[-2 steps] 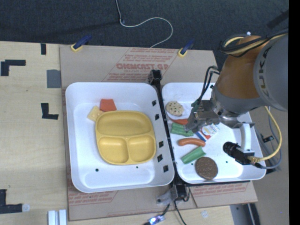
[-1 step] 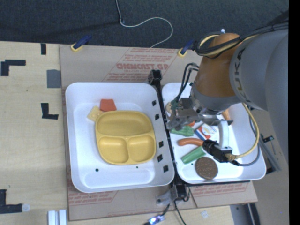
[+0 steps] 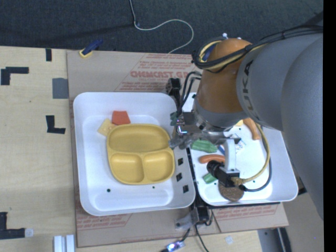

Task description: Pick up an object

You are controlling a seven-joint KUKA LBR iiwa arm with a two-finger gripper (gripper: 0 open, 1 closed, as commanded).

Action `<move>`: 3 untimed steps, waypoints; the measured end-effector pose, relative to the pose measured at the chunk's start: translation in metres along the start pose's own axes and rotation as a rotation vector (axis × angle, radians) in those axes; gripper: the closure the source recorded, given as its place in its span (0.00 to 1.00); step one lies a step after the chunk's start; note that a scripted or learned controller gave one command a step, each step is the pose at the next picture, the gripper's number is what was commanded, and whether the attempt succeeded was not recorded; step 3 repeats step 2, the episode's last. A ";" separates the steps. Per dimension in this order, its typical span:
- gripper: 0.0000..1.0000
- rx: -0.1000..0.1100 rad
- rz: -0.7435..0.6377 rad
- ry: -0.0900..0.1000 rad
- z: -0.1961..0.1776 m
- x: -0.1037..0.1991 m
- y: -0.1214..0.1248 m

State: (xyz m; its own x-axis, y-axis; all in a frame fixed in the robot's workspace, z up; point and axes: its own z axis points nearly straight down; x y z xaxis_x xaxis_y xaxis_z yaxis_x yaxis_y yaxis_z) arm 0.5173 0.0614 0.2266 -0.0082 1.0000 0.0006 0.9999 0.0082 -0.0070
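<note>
The arm's orange wrist band [image 3: 223, 85] hangs over the right bin [image 3: 281, 185], and the gripper [image 3: 183, 132] reaches down at the divider between the two bins, mostly hidden under the wrist. Beside it in the right bin lie a green piece [image 3: 203, 146], an orange carrot-like piece [image 3: 211, 159], a small green block [image 3: 209, 178], a brown round piece [image 3: 231, 192] and an orange piece [image 3: 252, 128]. The left bin [image 3: 92, 193] holds a yellow divided plate [image 3: 139, 154], a red block [image 3: 121, 117] and a pale yellow piece [image 3: 105, 126].
Both bins sit on a cardboard sheet [image 3: 105, 72] on the wooden bench. A black cable [image 3: 260, 175] loops over the right bin near a black part [image 3: 218, 170]. A white cord [image 3: 157, 25] lies on the dark floor behind.
</note>
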 end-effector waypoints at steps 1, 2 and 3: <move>1.00 0.003 0.005 -0.003 0.017 0.021 0.006; 1.00 0.000 0.005 -0.002 0.000 0.016 0.011; 1.00 0.000 0.005 -0.002 0.000 0.016 0.011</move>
